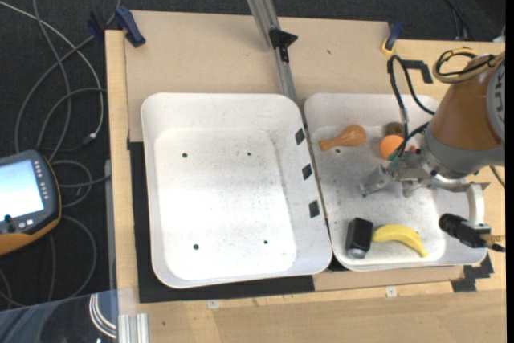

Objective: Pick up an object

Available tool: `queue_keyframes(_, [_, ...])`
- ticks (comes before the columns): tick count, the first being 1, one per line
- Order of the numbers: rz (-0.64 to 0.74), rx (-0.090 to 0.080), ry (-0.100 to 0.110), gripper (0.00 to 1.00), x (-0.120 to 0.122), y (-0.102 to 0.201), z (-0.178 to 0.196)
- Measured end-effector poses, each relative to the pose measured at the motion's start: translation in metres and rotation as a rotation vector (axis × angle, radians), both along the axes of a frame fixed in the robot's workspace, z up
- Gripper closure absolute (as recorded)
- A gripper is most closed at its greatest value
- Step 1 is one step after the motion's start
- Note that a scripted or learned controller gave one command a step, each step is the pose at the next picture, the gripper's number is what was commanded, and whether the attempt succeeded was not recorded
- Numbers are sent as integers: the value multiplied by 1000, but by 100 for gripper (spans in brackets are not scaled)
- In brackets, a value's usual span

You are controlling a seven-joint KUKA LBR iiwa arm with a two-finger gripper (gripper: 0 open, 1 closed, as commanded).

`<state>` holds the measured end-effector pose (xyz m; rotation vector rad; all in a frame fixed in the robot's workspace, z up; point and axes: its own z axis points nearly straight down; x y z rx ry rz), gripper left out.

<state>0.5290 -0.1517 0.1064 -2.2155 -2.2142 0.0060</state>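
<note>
**Pincer (389,181) low in the right bin, grip state unreadable**

The pincer sits over the middle of the right bin (341,193), the arm reaching in from the right. Whether it is spread or pressed together cannot be told from this angle, and nothing can be confirmed in its grasp.

Step in hand, by judgement: the approach and descent, with no pick yet made. The nearest candidate is the orange ball (391,145), in the far part of the right bin just beyond the pincer. The next move calls for centring over one object and closing squarely on it, then lifting straight up.

Orientation: the ball is round, with no long axis and no heading. The banana (399,237) lies at the near edge of the same bin. Its long axis runs roughly left to right, with its right end dipping toward the near rim — a grip across the narrow width would suit it. A black block (358,237) lies just beside its left end.
</note>
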Motion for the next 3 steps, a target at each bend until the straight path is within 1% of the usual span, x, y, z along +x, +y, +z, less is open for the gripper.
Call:
queue_keyframes(1, [1,-3,-11,100,3,0,15])
queue_keyframes(2, [3,-6,-16,100,-4,5,73])
queue_keyframes(3, [3,-5,-16,100,-6,13,122])
